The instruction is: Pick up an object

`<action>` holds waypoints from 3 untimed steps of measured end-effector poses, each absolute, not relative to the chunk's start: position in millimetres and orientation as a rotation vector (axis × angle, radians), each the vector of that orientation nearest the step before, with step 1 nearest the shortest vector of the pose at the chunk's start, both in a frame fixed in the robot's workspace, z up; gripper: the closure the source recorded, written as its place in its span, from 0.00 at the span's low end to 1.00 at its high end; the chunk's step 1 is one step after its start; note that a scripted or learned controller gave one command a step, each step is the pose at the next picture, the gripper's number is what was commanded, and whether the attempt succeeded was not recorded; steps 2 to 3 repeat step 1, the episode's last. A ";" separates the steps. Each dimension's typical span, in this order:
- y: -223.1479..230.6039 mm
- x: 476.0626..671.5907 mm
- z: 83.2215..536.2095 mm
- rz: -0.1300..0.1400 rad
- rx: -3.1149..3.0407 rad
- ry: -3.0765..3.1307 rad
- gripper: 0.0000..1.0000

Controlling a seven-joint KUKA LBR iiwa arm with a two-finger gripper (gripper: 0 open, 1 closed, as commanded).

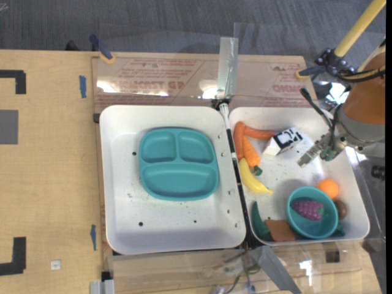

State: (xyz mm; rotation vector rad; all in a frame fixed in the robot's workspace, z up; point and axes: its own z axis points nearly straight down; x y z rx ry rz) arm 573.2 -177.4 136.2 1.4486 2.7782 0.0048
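My gripper (pixel 318 155) hangs over the right bin (pixel 358 176), near its right side, with its fingers (pixel 305 158) spread open and nothing between them. A black-and-white object (pixel 283 139) lies just to its left. An orange ball (pixel 329 188) sits below it, beside a teal bowl (pixel 313 214) that holds purple grapes (pixel 308 209). Two carrots (pixel 247 142) and a yellow banana (pixel 252 177) lie along the bin's left wall.
The left bin (pixel 116 182) holds a teal divided plate (pixel 179 164). A brown piece (pixel 279 229) and a dark green item (pixel 257 217) lie at the right bin's front. A clear upright divider (pixel 228 66) stands behind the bins.
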 end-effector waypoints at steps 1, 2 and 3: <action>-226.7 508.4 89.7 -0.003 1.004 2.962 1.00; -226.7 508.4 89.7 -0.003 1.004 2.962 1.00; -226.7 508.4 89.7 -0.003 1.004 2.962 1.00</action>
